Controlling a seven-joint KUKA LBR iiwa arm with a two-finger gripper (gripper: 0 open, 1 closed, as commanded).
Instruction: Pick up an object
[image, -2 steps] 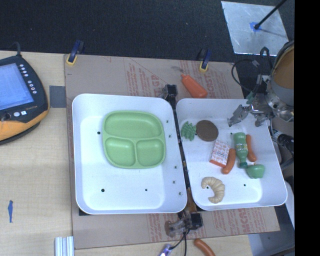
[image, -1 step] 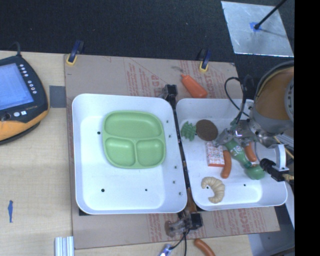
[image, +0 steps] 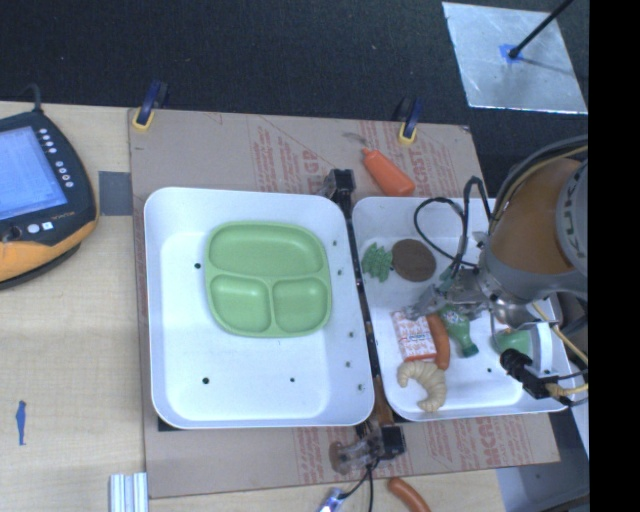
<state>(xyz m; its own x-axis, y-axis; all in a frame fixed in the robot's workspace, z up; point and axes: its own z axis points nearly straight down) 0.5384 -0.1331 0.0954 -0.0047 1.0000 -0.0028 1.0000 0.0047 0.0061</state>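
Camera view looks down on the right bin (image: 470, 400), where the loose objects lie that could be picked. A croissant (image: 426, 381) sits near that bin's front wall, and just behind it a small red-and-white packet (image: 411, 336) lies flat, touching an orange carrot (image: 439, 340) on the side toward the arm. Further back in the same bin are a green broccoli piece (image: 377, 262) close to the divider between the bins, and a brown round object (image: 412, 259) just beside it. A green bottle-like item (image: 462, 334) lies tilted beside the carrot, partly under the gripper.

The gripper (image: 447, 299) hangs low over the middle of the right bin, above the carrot and the green item. Its fingers are dark and blur into the cables around them, so how they stand cannot be told, and nothing can be seen between them. The grey arm (image: 535, 230) with its orange band reaches over the bin's far side wall, with black cables looping behind the gripper.

Beside the right bin, the left bin (image: 175, 370) holds a green divided plate (image: 268, 277), lying flat toward its back. Behind the right bin, an orange carrot-like object (image: 387, 173) lies on the cardboard sheet (image: 250, 150). Well away, beyond the left bin, a control pendant (image: 40, 195) rests on the bench.
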